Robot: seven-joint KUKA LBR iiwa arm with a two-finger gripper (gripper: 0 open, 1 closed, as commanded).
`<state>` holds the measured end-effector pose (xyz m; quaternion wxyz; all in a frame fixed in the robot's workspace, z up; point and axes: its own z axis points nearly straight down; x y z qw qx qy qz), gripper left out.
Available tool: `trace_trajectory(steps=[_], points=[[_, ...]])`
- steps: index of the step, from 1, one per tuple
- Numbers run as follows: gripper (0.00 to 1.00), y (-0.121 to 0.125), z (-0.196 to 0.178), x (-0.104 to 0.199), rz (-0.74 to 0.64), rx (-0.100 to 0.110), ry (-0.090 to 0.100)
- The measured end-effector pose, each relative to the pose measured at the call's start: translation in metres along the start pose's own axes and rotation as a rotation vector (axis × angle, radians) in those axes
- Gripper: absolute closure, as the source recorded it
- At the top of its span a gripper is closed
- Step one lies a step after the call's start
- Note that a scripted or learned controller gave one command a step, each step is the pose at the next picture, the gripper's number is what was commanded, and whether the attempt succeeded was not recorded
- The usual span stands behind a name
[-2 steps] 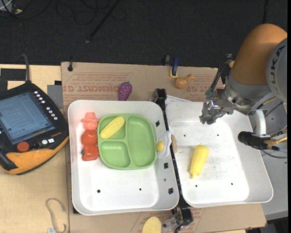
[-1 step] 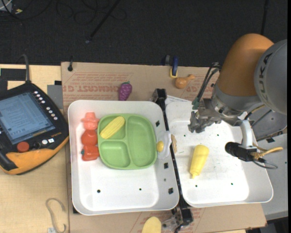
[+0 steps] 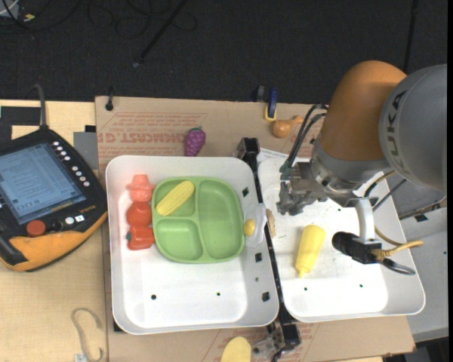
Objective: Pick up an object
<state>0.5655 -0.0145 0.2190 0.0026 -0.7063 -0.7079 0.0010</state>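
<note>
Bench (image 3: pixel 30 308) of pale wood carries a brown cardboard sheet (image 3: pixel 151 130) under two white bins. Black cloth (image 3: pixel 211 36) with loose cables closes off the rear.

The gripper (image 3: pixel 291 202) hangs over the right bin (image 3: pixel 347 296), close to its inner wall. Whether it is open or closed cannot be told. A yellow bottle (image 3: pixel 309 249) lies on that bin's floor, just nearer the camera than the gripper and apart from it.

Across the divider from the gripper, the left bin (image 3: pixel 181 292) holds a green divided plate (image 3: pixel 204 228) with a corn cob (image 3: pixel 174 197) in one rear compartment. A red-and-pink toy (image 3: pixel 139 213) sits just beyond the plate.

Writing: red print on the cardboard is inverted and not fully legible. The grey arm (image 3: pixel 426 127) shows the letters "UK". Text on the teach pendant (image 3: pixel 38 187) screen is too small to read.
</note>
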Motion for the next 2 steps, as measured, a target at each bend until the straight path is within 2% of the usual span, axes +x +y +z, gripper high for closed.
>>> trace_trajectory(steps=[1, 2], points=[[1.00, 0.0020, -0.0045, -0.0148, 0.003, -0.003, -0.002], [1.00, -0.0034, -0.0017, -0.0065, 0.002, 0.000, -0.001]])
